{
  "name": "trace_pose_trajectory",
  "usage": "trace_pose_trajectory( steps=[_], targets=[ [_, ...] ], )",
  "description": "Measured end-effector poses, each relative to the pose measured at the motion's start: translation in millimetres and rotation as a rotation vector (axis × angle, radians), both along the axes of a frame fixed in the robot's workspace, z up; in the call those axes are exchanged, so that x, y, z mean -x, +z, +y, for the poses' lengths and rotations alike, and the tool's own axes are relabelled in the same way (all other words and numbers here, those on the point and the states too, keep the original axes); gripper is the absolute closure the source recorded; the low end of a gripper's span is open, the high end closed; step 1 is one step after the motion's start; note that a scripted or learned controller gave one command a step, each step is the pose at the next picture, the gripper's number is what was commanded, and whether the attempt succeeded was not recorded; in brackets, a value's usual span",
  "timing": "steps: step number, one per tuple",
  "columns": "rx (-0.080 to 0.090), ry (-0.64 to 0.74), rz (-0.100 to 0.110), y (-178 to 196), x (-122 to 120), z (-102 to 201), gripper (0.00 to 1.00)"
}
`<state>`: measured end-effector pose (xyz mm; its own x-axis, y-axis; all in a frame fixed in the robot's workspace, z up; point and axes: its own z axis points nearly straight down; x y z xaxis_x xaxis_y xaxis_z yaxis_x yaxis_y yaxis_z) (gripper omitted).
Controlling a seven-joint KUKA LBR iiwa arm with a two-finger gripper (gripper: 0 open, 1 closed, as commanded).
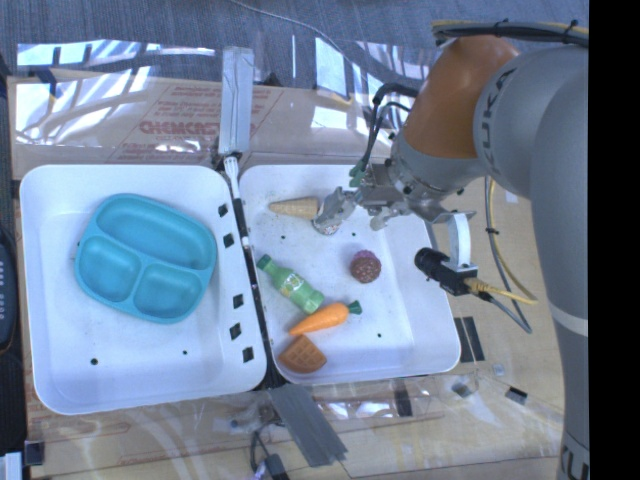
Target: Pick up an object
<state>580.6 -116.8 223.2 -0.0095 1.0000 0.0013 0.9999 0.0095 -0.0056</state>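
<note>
The gripper (331, 211) is seen touching the cone (294, 207); how far it is parted cannot be told. The cone could be nudged aside if approached off-centre

The gripper (333, 213) hangs over the upper part of the right bin (425, 343), its fingers pointing toward the divider between the bins; whether they are parted or closed cannot be made out; an ice cream cone (295, 207) lies just left of the fingertips, its wide end next to them, contact unclear; a dark red ball (366, 266) sits below and slightly right of the fingers, apart from them; a green bottle (290, 282) lies tilted below-left; an orange carrot (322, 318) lies further below, near the bottle's base; a brown wedge (302, 354) rests lowest, by the bin's front wall; far left of the fingers, in the left bin (60, 368), a blue divided plate (146, 257) lies flat.
</note>
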Motion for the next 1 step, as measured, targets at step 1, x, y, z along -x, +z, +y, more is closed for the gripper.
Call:
trace_pose_trajectory(
  steps=[1],
  targets=[
    [-0.001, -0.004, 0.009, -115.7, 66.3, -29.4, 0.00]
  ],
)
